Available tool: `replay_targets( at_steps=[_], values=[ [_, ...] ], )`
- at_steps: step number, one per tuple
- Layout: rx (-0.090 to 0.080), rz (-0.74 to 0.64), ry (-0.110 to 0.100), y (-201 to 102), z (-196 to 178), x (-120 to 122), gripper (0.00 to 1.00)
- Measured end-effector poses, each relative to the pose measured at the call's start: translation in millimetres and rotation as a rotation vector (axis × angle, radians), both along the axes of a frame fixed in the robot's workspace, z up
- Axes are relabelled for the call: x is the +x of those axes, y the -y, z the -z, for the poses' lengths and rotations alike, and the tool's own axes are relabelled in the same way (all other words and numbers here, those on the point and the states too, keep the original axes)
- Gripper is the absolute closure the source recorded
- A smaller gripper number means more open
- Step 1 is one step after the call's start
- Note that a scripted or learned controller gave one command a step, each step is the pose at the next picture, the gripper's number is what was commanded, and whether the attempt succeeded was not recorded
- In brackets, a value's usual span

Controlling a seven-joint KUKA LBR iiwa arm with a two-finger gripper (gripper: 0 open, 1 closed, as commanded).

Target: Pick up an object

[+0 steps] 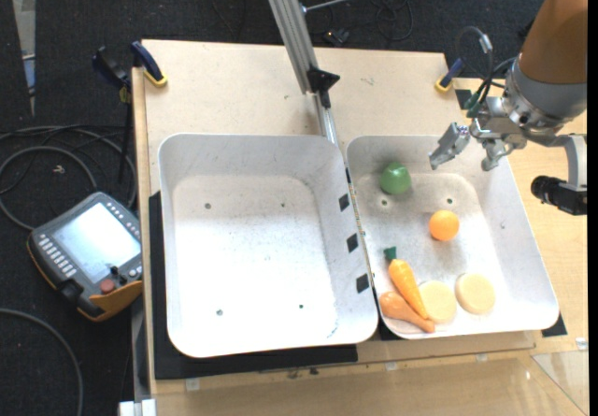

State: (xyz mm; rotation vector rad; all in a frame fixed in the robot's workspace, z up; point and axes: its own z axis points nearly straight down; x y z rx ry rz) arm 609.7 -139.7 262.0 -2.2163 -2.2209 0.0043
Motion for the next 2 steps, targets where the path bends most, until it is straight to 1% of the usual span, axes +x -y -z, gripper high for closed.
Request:
replay_targets(
  at_steps=[1,2],
  values=[
    [-0.001,0.0,0.003,0.1,-2.5,0.3,0.0],
    [-0.001,0.003,0.0,4.2,41.9,-2.5,0.0]
  ],
)
